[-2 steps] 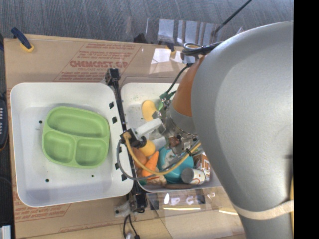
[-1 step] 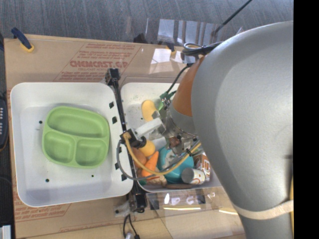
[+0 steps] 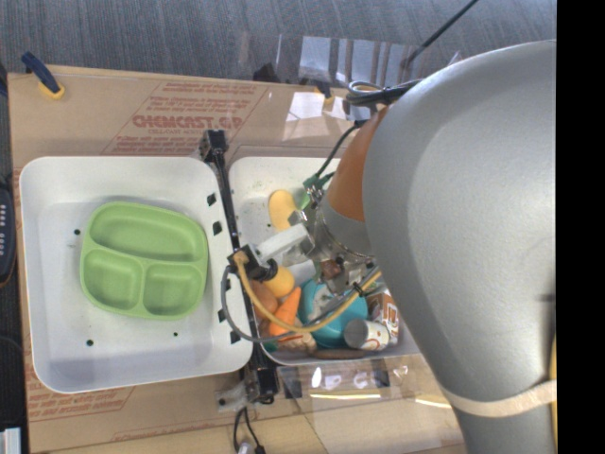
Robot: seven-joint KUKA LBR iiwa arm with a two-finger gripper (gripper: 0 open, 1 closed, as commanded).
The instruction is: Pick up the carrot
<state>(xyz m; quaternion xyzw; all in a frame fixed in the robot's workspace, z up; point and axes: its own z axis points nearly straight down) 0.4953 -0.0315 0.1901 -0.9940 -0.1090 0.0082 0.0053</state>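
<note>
Down in the right bin [image 3: 248, 185], near its front left corner: carrot [image 3: 286, 308], orange, slanted, among clutter. Just beside it, toward the left wall, a rounder orange piece [image 3: 264, 301]; to its right, a teal cup [image 3: 333, 322] and a small can [image 3: 371, 333]; farther back, a yellow lemon [image 3: 281, 208]. Above the carrot, tool [image 3: 314, 258], grip hidden, cannot tell what if anything held. Grey arm [image 3: 473, 206] over the right side. In the left bin [image 3: 38, 282], a green divided plate [image 3: 145, 260].
</note>
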